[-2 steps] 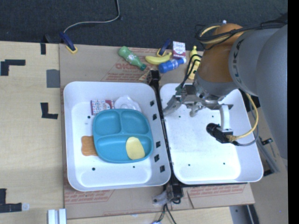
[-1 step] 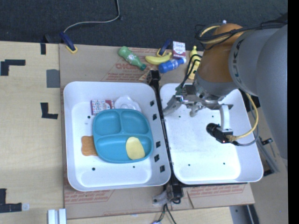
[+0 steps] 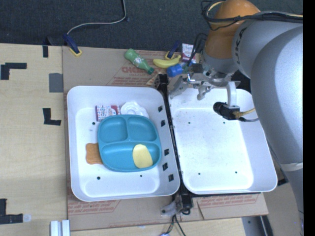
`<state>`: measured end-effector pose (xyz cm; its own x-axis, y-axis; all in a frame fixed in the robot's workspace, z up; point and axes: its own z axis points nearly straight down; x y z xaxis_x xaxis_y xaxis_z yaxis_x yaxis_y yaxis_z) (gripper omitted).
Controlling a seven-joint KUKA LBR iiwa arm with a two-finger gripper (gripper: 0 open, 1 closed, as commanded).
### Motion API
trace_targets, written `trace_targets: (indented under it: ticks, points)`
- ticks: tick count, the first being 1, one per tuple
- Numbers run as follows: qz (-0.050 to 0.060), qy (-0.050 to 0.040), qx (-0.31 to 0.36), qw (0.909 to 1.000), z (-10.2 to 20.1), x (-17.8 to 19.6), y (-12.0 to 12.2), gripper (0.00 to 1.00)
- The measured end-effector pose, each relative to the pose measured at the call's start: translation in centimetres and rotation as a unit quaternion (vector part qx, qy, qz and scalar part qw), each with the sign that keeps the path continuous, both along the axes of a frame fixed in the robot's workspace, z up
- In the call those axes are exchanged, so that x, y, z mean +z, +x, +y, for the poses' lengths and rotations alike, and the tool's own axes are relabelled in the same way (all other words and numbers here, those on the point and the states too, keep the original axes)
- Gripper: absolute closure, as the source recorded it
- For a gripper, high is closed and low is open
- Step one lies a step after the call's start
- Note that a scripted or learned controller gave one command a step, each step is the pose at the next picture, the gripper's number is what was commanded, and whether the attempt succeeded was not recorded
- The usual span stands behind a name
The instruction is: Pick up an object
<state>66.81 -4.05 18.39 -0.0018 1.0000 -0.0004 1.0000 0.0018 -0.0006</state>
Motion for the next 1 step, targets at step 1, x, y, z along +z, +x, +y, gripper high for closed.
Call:
trace_targets:
  ticks: [1]
  points:
    - [0.001, 0.0006, 0.000, 1.0000, 2.37, -0.03, -13.74, 0.00]
